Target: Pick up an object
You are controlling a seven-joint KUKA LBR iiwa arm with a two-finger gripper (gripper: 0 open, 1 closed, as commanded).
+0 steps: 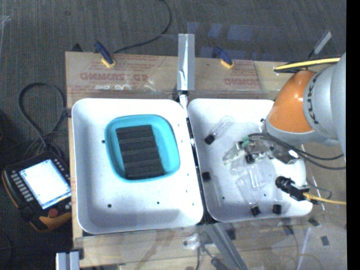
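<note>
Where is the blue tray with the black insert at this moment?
In the camera view, the blue tray lies inside the left white bin, near its middle, slightly toward the divider between the two bins. The gripper is over the right bin.

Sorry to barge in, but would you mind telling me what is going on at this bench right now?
A grey KUKA arm with an orange band reaches in from the right over the right bin, trying to pick up an object. Its gripper hangs above a cluster of clear plastic pieces, with small dark bits scattered around them. Nothing can be seen between its fingers. The left bin holds a teal tray with a dark ridged block in it, untouched.
</note>
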